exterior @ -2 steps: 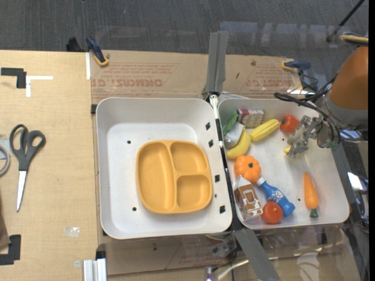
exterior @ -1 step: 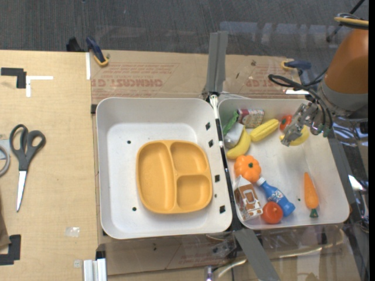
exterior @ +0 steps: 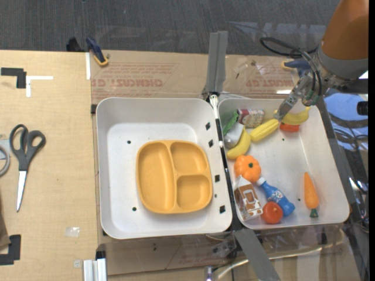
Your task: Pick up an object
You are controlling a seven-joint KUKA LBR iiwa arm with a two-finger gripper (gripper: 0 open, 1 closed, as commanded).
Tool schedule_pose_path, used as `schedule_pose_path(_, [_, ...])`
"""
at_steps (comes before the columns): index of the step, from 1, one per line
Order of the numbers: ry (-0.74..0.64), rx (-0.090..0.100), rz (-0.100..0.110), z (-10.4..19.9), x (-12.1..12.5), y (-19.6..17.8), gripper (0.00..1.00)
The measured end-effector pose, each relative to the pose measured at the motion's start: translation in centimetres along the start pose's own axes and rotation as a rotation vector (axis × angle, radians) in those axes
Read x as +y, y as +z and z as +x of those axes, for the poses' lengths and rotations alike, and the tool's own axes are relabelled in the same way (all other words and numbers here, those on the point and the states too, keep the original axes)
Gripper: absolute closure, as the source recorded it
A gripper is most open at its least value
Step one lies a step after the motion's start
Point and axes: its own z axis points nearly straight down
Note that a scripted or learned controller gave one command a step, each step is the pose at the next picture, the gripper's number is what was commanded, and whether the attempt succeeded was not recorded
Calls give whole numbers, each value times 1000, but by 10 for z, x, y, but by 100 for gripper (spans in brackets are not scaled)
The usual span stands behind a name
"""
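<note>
Two white bins sit side by side on the bench; left bin (exterior: pixel 111 174) carries a yellow divided plate (exterior: pixel 174 175), right bin (exterior: pixel 331 174) carries the toys. Hand (exterior: pixel 285 111) is low over the far end of the right bin, on the arm (exterior: pixel 347 34) reaching in from the right. Fingers appear narrow, nothing seen between them; tips sit just at the right end of a yellow corn-like piece (exterior: pixel 265 129).

Key relation: the corn piece lies directly below-left of the fingertips, long axis running diagonally from near-left to far-right, roughly in line with the fingers. A small banana (exterior: pixel 297 117) and a red piece (exterior: pixel 289 127) lie just beside the tips on the right. Crowded spot.

Judgement: likely target is the corn piece or the banana; a grasp across the short axis looks needed. Carrot (exterior: pixel 310 193), orange pumpkin (exterior: pixel 248 168) and tomato (exterior: pixel 272 213) lie well apart, nearer the camera.
</note>
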Motion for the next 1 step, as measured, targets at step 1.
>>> schedule_pose_path(1, [154, 3, 2, 48, 2, -10, 100])
